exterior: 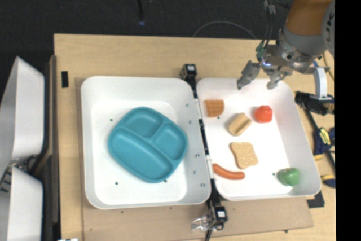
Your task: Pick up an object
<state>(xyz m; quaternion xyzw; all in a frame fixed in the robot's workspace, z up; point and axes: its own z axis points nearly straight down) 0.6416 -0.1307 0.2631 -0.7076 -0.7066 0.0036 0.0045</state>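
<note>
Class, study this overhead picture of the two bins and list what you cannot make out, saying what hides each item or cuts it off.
1. The arm in the camera view: its upper part is cut off by the top edge.
2. The blue tools right of the right bin: cut off at the edge, too small to identify.
3. The white boxes at left: cut off by the left edge.
4. The green object: too blurred to name.

text: none can be read | labels: none can be made out | numbers: none can be read | signs: none are seen
</note>
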